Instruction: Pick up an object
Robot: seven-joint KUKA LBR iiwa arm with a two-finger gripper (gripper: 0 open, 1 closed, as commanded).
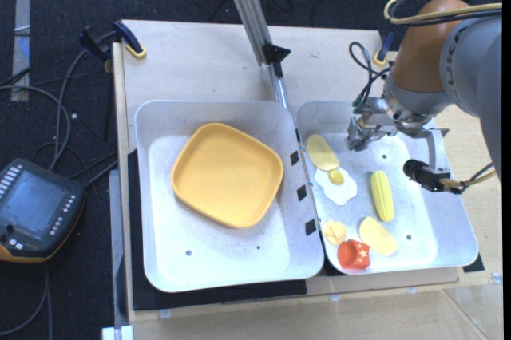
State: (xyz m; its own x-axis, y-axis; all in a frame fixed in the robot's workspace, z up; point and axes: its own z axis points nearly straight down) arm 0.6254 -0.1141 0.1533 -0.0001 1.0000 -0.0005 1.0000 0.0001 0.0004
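**Camera view: gripper poised over the right bin's far end**

Nearest in the right bin [447,247], a red piece [354,254] sits at the front edge, with a small yellow chunk [334,232] and a pale yellow wedge [378,236] just beside it. Behind these, a yellow corn cob [382,195] lies lengthwise, a fried egg [336,182] to its left. A pale yellow oval piece [322,152] touches the egg's far side. Beyond, the gripper [361,134] hangs near the oval piece; whether its jaws are spread or pressed together, I cannot tell. The left bin [160,251] bears a yellow plate [227,174].
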